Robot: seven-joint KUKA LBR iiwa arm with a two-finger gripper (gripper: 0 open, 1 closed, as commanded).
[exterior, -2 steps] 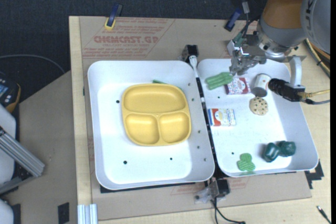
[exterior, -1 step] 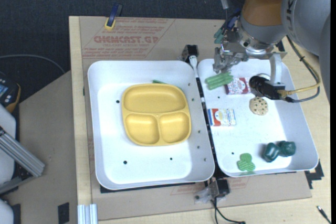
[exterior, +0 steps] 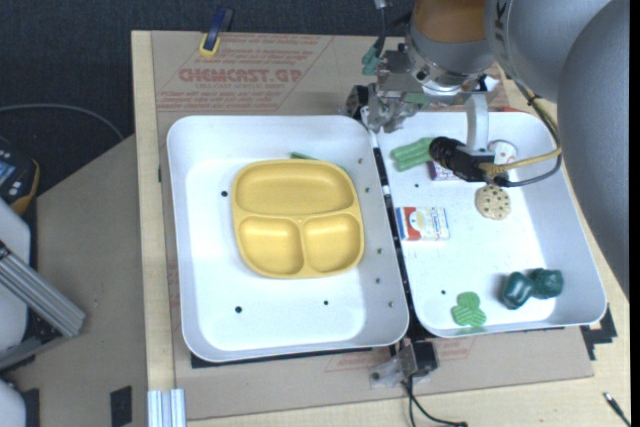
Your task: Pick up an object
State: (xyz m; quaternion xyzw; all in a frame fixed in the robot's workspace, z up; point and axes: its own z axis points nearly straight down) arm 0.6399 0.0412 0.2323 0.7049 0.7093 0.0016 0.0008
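At the near edge of the right bin (exterior: 575, 260) lie a light green piece (exterior: 467, 311) and a dark green object (exterior: 530, 286), both small, probably light and rigid, best pinched across their narrow width. Toward mid-bin lie a flat card-like packet (exterior: 421, 223), hard to pinch, and a round perforated disc (exterior: 492, 202); the left bin (exterior: 190, 215) holds a stiff yellow divided tray (exterior: 297, 216), too wide to span. At the far edge between the bins the gripper (exterior: 385, 110) hovers near a green block (exterior: 410, 154); its state cannot be determined, and nothing appears held.
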